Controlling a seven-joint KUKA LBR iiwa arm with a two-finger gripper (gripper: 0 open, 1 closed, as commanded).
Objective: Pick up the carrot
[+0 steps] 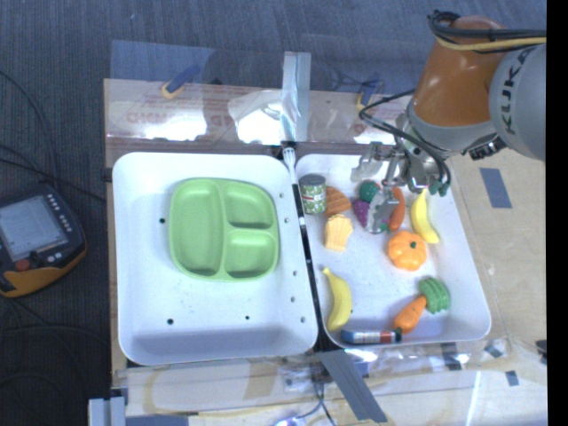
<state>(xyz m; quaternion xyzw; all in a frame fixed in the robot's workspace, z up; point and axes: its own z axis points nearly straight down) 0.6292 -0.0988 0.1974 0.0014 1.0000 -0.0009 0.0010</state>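
- While I watched the feed, the fingers [388, 204] hung low over the right bin's [469, 278] far end, among a grape bunch [363, 210] and a banana [425, 218]; I could not tell whether they were spread or pressed together.
- The carrot [412, 311] lay apart near the front rim, beside a marker [368, 335].
- I judged the approach unfinished: next, travel toward the carrot and descend.

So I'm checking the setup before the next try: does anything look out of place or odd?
Nothing looks spilled or broken. The toy food sits loose in the right bin; the carrot lies near its front edge beside a marker. The green tray sits flat in the left bin.
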